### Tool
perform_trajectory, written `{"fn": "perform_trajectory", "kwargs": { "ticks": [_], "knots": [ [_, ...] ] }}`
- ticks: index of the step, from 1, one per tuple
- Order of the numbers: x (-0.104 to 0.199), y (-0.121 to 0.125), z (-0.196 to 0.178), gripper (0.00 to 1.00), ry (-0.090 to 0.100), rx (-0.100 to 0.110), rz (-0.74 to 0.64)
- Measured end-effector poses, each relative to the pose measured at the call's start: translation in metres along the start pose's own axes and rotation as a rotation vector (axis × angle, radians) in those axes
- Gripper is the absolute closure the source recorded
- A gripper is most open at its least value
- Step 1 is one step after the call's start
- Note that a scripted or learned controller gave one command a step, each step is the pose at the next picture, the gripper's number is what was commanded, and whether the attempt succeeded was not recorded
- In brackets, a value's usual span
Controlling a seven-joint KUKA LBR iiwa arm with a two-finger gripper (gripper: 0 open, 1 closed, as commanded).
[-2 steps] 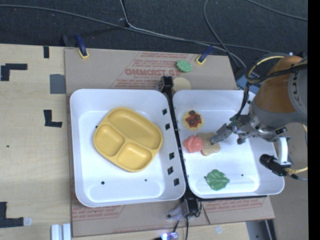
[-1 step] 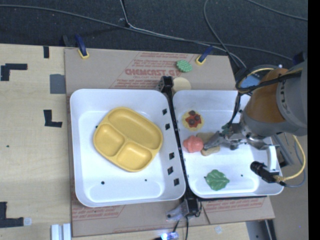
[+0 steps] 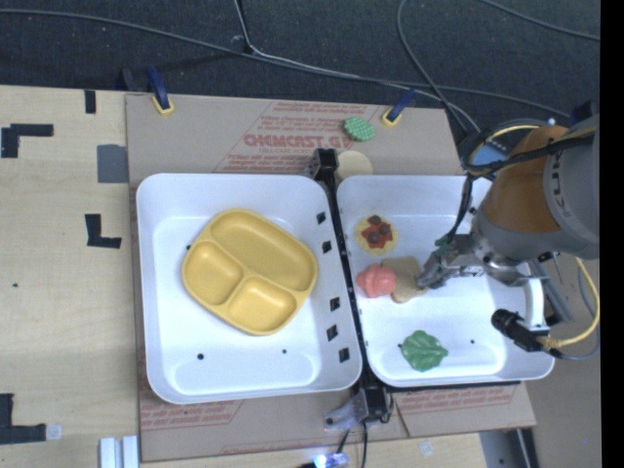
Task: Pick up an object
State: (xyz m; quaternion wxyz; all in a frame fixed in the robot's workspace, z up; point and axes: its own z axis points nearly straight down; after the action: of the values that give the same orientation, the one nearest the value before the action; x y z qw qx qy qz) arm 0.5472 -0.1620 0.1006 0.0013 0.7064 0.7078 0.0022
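From the overhead camera, the arm (image 3: 531, 198) reaches in from the right over the right bin (image 3: 487, 364) and its gripper (image 3: 434, 273) is low, near the middle of that bin. Its dark tips sit right at a tan handle-like piece (image 3: 405, 291) joined to a pink toy (image 3: 376, 281), which looks like an ice cream or drumstick lying on its side near the bin's left wall. Whether the fingers are spread or closed cannot be made out, and nothing shows between them, so no hold can be claimed. The low pose beside the tan end suggests this toy is the target.

Toward the bin's back left corner lies a small round toy pizza (image 3: 375, 233), tan with red topping. Near the front edge rests a green leaf (image 3: 423, 350), flat and crinkled. These are apart from each other, which leaves room for fingers.

The left bin (image 3: 161, 359) carries a yellow divided tray (image 3: 250, 270), lying flat and turned askew. Behind the bins, on the cardboard, sits a green dotted disc (image 3: 359, 128).
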Motion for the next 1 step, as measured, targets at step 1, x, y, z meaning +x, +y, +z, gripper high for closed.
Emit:
{"fn": "perform_trajectory", "kwargs": {
  "ticks": [1],
  "knots": [
    [-0.001, 0.0009, -0.0444, 1.0, -0.002, 0.002, 0.0]
  ]
}}
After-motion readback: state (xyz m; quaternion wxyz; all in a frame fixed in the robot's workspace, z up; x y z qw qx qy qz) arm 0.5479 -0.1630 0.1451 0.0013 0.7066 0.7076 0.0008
